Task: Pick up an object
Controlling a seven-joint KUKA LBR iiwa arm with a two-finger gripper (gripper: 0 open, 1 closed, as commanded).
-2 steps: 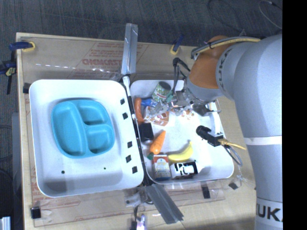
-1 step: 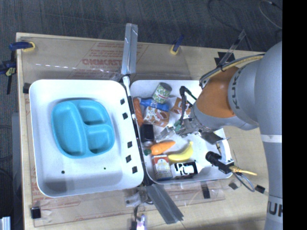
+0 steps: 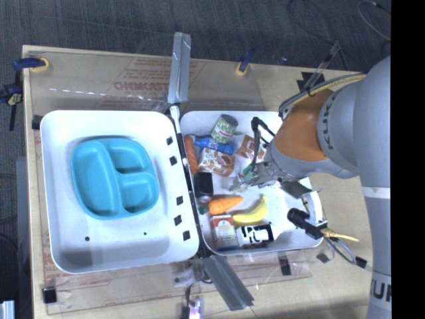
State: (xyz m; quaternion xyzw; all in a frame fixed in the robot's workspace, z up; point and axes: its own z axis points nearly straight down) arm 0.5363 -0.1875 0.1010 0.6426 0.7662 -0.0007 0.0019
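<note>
Your gripper (image 3: 255, 171), state unreadable, sits in the right bin (image 3: 292, 241) amid clutter: banana (image 3: 251, 212), carrot (image 3: 224, 205), can (image 3: 224, 129).

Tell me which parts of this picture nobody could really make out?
- Tool of the grey arm with the orange band: its fingers, hidden by wrist and clutter, camera view.
- Small printed packets: labels too small.
- Shallow white right bin: upper right part covered by the arm.

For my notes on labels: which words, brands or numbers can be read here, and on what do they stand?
Red print on the bench sheet: too blurred to read.
Label on the can: too small.
Print on the packets: too small.
Black and white box: unreadable.
</note>
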